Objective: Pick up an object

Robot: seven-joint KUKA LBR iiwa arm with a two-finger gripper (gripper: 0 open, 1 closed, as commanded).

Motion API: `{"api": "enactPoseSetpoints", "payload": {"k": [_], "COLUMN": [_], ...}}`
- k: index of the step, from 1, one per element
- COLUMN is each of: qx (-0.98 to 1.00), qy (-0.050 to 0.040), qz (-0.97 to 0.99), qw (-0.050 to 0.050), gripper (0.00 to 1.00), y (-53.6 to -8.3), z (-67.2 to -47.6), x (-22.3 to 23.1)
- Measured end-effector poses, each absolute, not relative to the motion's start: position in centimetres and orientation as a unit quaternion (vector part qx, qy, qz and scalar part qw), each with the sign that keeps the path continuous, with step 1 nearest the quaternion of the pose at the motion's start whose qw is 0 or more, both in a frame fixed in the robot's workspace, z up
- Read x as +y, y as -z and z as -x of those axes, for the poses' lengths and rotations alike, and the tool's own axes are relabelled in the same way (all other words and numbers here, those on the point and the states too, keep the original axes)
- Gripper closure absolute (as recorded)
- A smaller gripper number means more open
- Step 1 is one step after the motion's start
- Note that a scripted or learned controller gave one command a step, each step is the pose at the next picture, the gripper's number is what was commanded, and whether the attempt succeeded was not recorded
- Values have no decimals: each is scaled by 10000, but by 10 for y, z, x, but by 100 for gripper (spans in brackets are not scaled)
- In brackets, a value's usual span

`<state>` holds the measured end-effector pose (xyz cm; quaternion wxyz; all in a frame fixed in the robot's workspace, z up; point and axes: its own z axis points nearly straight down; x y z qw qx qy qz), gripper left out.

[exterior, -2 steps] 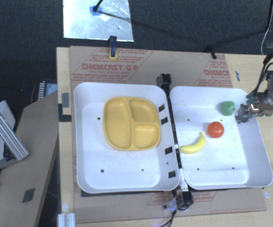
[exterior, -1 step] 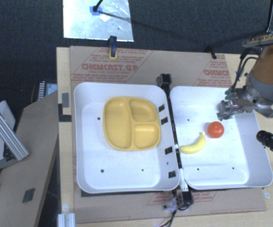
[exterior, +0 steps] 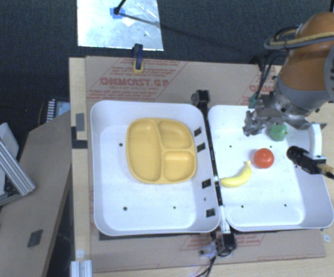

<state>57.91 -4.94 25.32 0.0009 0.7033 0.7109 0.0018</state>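
Bench (exterior: 80, 172) being occupied by two white bins

A brown cardboard sheet (exterior: 155, 77) is being carried beneath the left bin (exterior: 106, 212) and right bin (exterior: 317, 209), lying side by side.

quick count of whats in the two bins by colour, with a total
Yellow: 2, the divided tray in the left bin and the banana in the right bin
Red: 1, the round fruit
Green: 1, the round object beside the gripper
Total: 4

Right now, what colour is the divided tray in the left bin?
Yellow tray, camera view.
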Motion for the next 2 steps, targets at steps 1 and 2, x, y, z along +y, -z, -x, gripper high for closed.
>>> {"api": "enactPoseSetpoints", "payload": {"k": [1, 2], "qx": [7101, 7109], "qy": [-11, -18], "qz": [-7041, -7033], "qw": [9, 5], "gripper": [100, 100], "y": [-238, -235], "z": [-597, -617], "x": [-5, 56]}}
